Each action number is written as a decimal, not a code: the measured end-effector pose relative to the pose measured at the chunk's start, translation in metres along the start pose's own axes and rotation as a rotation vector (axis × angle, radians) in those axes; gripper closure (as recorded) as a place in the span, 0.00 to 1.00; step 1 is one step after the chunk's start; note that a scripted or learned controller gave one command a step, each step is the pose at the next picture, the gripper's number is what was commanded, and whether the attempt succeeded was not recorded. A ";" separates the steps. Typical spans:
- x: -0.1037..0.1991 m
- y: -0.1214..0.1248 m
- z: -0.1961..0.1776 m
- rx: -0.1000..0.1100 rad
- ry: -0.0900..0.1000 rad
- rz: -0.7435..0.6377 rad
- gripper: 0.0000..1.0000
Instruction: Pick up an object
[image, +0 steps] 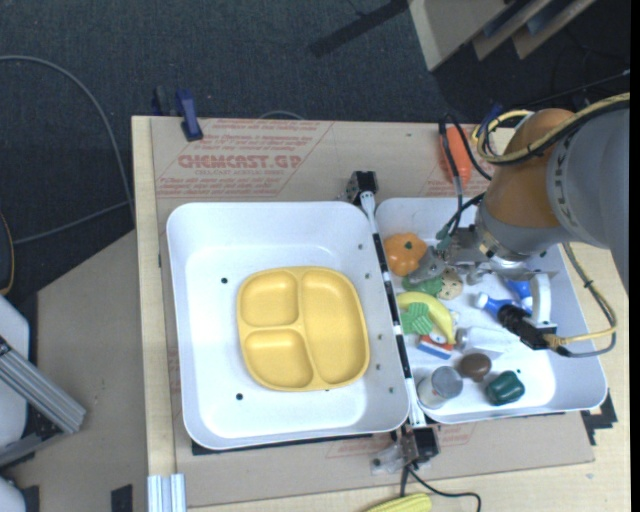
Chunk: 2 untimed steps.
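Dark carpet surrounds the counter (300, 150). Low in the right bin (570, 390), the tool (455, 268) sits among small toys beside an orange ball (403, 252); its opening cannot be told. Nothing looks lifted, so the pick remains undone.

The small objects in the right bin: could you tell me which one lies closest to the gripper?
The orange pumpkin-like toy, at the bin's far left corner, lies just left of the gripper. The banana, silver cap and green block lie nearer the camera.
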<state>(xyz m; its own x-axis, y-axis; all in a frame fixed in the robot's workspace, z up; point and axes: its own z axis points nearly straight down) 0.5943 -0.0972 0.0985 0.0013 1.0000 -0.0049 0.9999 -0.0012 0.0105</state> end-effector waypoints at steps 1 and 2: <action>0.000 0.001 -0.010 -0.002 0.000 0.001 1.00; 0.000 0.001 -0.010 -0.002 0.000 0.000 0.00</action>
<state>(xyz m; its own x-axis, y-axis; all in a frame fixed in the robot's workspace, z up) 0.5947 -0.0967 0.1084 0.0017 1.0000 -0.0048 0.9999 -0.0016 0.0122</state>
